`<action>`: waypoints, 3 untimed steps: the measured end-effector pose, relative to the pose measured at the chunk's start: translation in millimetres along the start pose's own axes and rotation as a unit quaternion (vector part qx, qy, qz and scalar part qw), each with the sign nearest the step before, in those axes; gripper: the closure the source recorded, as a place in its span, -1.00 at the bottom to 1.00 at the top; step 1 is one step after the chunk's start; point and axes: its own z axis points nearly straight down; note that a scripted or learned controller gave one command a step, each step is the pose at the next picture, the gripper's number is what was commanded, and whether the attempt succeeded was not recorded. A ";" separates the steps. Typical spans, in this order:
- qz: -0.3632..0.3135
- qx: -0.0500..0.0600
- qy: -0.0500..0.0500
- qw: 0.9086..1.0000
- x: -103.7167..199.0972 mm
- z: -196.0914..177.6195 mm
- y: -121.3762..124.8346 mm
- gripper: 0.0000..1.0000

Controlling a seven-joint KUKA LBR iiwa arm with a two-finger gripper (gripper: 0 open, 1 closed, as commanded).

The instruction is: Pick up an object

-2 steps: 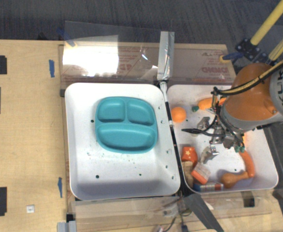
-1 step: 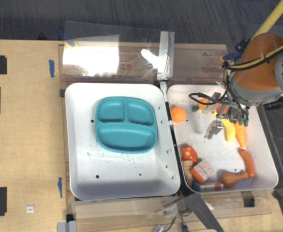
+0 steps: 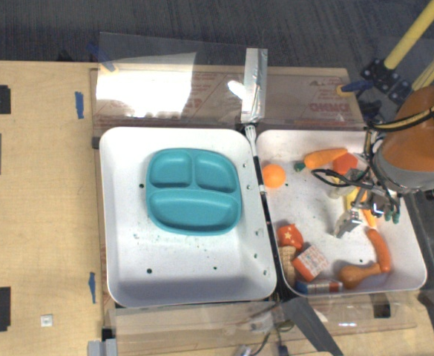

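**Desk:** What sits where on the wooden worktop [image 3: 38, 221]?

**Photographer:** Two shallow white bins, glossy with rounded corners, lie side by side. The left bin [image 3: 127, 265] carries a teal plastic tray [image 3: 194, 191], smooth, with three moulded compartments, lying flat near the middle. The right bin [image 3: 417, 273] holds a scatter of toy food: a small orange ball [image 3: 274, 176] near its left wall, a long carrot-shaped piece [image 3: 326, 158] toward the back, a red lumpy piece [image 3: 290, 236] and a boxy red-and-white packet [image 3: 311, 261] at the front left, a brown drumstick shape [image 3: 357, 274] at the front, and a slim orange-red sausage shape [image 3: 380, 247] just beside it.

**Desk:** And the arm?

**Photographer:** The grey arm's orange band [image 3: 417, 143] fills the right rear corner, with black cables looping beneath it. The end effector [image 3: 348, 225] hangs low over the middle of the right bin, its metal tips pointing down between the red lumpy piece and the sausage shape. Whether the tips are spread or pressed together cannot be told, as cables and small coloured pieces crowd around them.

**Desk:** Behind the bins?

**Photographer:** Clear plastic sheeting [image 3: 150, 87], shiny with glare.
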 end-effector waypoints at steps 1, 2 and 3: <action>-0.001 0.000 -0.008 1.000 -4.5 -14.2 1.6 1.00; 0.032 -0.001 -0.004 0.999 -32.8 -149.8 37.8 1.00; -0.058 -0.001 -0.001 0.998 49.3 -1.6 11.6 1.00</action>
